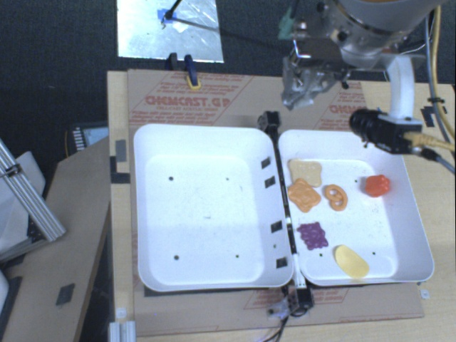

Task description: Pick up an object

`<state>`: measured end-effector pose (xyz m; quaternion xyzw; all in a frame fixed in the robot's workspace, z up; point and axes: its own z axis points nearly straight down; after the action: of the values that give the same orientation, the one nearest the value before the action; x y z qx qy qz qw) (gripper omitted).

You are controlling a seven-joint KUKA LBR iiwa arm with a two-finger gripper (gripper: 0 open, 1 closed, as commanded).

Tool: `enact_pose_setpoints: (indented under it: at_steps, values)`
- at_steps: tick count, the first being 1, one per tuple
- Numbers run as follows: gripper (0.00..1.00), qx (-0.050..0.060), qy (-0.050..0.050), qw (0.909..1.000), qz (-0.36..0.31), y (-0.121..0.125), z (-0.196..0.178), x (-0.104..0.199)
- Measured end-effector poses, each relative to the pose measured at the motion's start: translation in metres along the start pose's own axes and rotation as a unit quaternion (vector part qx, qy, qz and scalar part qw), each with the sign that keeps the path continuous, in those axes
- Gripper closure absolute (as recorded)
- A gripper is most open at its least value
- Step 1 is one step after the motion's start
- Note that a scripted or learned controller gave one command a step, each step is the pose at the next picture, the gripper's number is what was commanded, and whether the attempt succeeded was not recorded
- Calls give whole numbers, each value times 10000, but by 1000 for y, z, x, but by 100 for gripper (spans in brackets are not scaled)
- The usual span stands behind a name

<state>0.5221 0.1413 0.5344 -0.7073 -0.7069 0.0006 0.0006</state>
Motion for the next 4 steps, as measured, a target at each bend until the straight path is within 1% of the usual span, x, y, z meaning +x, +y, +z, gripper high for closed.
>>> enact_pose_setpoints:
  at_steps: [1,2,3,4]
  values:
    - [100,28,-10,10000,3,-13,112,-21]
    - [100,-24,11,10000,-42,-36,82,36]
    - [100,-56,26,10000,-45,-36,-2,81]
    - [100,-78,17,10000,1,102,-4,93]
